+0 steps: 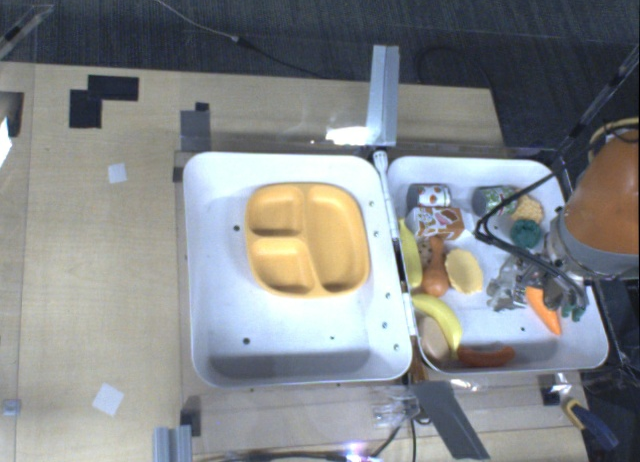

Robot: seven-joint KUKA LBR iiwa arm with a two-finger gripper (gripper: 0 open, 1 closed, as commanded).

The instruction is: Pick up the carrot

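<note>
pale wooden bench (pixel 90 280) bears two white bins (pixel 210 280) side by side, touching

No legible text, seemingly.

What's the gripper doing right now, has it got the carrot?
Gripper: down in the right bin, right beside the carrot. A grip on the carrot cannot be told from this view.

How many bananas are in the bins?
2, both in the right bin: one banana curves near its front left; the other lies along its left wall. The arm could be hiding more.
</note>
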